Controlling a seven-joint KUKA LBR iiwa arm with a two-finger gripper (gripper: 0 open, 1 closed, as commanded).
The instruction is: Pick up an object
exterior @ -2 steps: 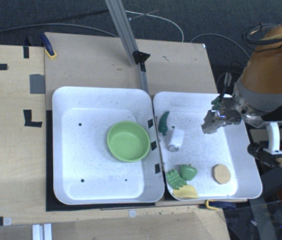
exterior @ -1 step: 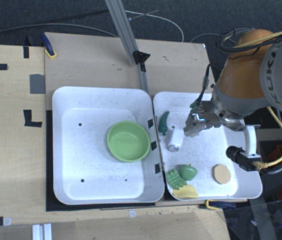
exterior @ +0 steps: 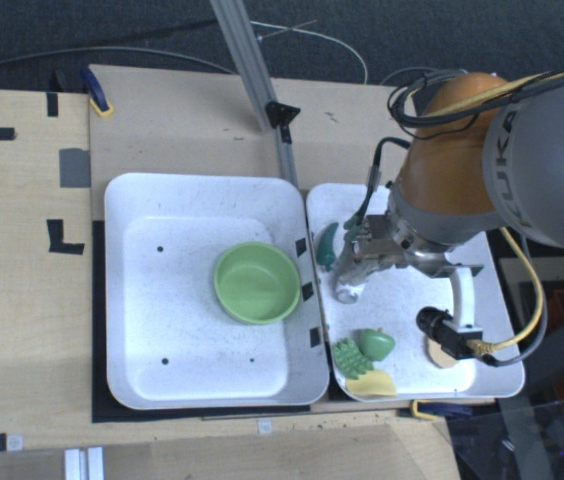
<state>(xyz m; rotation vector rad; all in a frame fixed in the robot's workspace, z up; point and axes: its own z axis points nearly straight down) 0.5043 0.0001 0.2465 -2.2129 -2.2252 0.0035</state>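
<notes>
Two bins: the left bin (exterior: 122, 268) has a green bowl (exterior: 256, 283) sitting roughly mid-floor, and the right bin (exterior: 402, 313) has all the small stuff.
Gripper: the gripper (exterior: 348, 286) is down low in the right bin, close to its left wall.
Grip state: honestly can't tell from this angle if it's spread or pressed together, and I can't make out anything pinched in it.
Nearest thing: a teal object (exterior: 326, 248) just beside the gripper, against the bin wall.
Other candidates: a green lump (exterior: 374, 344), a ridged green piece (exterior: 350, 358) and a yellow piece (exterior: 377, 384), bunched at the near-left corner.
Progress: looks like the reach-down part is done, but no pick is confirmed.
Left to do: I'd say get a real hold on something and lift it clear.
</notes>
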